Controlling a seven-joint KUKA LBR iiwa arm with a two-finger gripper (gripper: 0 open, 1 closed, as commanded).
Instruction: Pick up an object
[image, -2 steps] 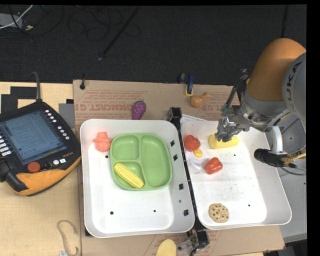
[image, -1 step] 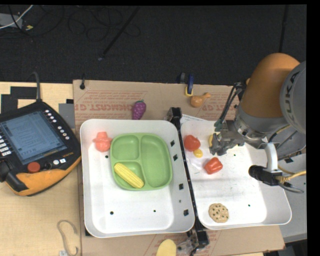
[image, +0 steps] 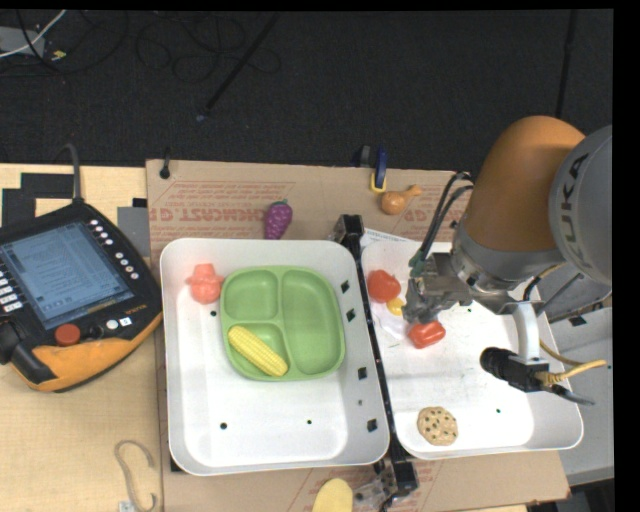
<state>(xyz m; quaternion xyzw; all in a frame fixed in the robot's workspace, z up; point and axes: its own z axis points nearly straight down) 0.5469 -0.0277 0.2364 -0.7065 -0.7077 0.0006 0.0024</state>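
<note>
Over the right-hand shallow white bin (image: 520, 430) the grey arm with its orange band hides much of that bin's far side; the gripper (image: 428, 308) hangs low above a small red toy pepper-like piece (image: 427, 334); whether the dark fingers are apart or together I cannot tell, since they blur into the wrist above. That red piece lies on the bin floor just below the gripper, its long axis slanting from lower left to upper right; whether they touch is unclear. A round red toy tomato (image: 383, 286) sits near the bin's left wall, half masking a small yellow scrap; a brown chip cookie (image: 437, 425) rests near the front edge. On the left bin (image: 260, 430) a green divided plate (image: 282, 322) carries a yellow toy corn cob (image: 258, 351).
</note>
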